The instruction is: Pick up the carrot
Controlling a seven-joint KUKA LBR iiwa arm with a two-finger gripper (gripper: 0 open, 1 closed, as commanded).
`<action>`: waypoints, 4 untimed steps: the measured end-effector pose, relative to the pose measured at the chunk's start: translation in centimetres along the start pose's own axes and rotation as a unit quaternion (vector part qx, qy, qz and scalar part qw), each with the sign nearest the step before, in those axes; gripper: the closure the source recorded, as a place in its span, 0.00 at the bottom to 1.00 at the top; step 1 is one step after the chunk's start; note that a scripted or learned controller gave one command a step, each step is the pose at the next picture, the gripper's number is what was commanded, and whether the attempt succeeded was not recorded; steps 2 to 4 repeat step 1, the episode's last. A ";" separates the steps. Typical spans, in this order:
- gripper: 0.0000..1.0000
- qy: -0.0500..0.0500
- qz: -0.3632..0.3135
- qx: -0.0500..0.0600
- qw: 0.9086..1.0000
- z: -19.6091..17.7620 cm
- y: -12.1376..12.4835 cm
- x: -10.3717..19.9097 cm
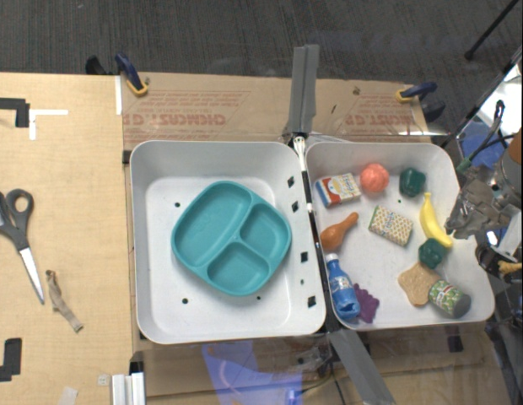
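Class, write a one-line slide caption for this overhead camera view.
Gripper poised at right bin's edge, carrot lying untouched by the divider; teal plate in left bin.

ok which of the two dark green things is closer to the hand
The lower dark green piece, just below the banana, is closer to the hand. The other one sits higher up, right of the orange-pink ball.

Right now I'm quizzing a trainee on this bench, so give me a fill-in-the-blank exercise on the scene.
1. The teal plate lies in the ___ bin.
2. The carrot lies just below the small ___ carton.
3. The yellow banana lies between two dark ___ items.
4. The scissors lie on the bench, ___ both bins.

Missing words: left; milk; green; outside
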State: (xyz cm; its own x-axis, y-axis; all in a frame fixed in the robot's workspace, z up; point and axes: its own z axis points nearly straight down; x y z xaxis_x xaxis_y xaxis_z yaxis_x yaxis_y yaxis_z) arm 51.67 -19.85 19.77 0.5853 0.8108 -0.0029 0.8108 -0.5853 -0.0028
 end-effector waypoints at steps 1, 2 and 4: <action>1.00 0.000 0.019 0.001 1.000 2.8 -1.8 5.7; 1.00 0.000 0.019 0.001 1.000 2.8 -1.8 5.7; 1.00 0.000 0.019 0.001 1.000 2.8 -1.8 5.7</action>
